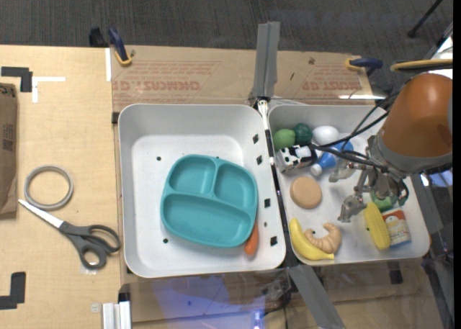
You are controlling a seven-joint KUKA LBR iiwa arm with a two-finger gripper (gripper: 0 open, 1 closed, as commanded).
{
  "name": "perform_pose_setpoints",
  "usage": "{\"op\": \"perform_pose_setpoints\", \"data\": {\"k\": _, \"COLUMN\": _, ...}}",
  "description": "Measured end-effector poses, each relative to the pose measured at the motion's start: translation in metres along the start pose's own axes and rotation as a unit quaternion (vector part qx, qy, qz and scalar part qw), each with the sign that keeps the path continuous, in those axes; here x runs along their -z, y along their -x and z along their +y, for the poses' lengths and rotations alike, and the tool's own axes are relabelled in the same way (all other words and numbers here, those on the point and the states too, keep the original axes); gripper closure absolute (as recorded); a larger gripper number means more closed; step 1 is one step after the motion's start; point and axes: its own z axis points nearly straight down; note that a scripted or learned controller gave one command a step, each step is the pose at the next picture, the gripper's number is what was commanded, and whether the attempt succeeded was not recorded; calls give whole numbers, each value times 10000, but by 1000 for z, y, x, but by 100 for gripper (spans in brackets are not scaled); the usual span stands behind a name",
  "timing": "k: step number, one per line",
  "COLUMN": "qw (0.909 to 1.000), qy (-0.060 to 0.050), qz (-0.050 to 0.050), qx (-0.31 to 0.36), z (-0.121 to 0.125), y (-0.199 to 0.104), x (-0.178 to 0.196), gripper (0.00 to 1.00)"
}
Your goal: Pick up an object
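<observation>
**Q:** What does the figure show, and where is the arm?

**A:** Two shallow white bins lie side by side. The left white bin [137,176] holds a teal three-compartment plastic tray [209,201], with an orange carrot-shaped toy [251,242] touching the tray's lower right corner. The right white bin [421,247] holds the loose objects. The two-finger metal gripper [358,194] reaches down into this right bin, below the arm's orange band.

**Q:** What state is the gripper in?

**A:** It cannot be told from this view; cabling and linkage obscure the tip. Nothing is seen lifted off the bin floor.

**Q:** Which objects are candidates?

**A:** Just beside the gripper lies a yellow oblong plastic toy [376,226], next to a small labelled can [397,228]. To the gripper's left rests a tan round cookie-like disc [306,193]; nearer the front wall, a yellow toy banana [307,243] touches a tan croissant-shaped toy [328,239]. Toward the back sit a green ball [284,137], a white egg-shaped object [325,134] and a black-and-white cow figure [295,156].

**Q:** How far along is the task?

**A:** By judgement, the approach is done: the gripper is low among the objects. A confirmed grasp and the lift remain.
</observation>
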Motion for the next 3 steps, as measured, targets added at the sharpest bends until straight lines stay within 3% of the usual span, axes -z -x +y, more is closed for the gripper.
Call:
{"op": "perform_pose_setpoints", "data": {"k": 1, "qw": 9677, "qy": -18, "qz": 148, "qx": -2517, "z": 15, "y": 109, "x": -14, "gripper": 0}}
{"op": "perform_pose_setpoints", "data": {"k": 2, "qw": 9688, "qy": -11, "qz": 13, "qx": -2479, "z": -68, "y": 66, "x": -9, "gripper": 0}}
{"op": "perform_pose_setpoints", "data": {"k": 3, "qw": 9692, "qy": -15, "qz": -16, "qx": -2463, "z": -67, "y": 68, "x": 2, "gripper": 100}}
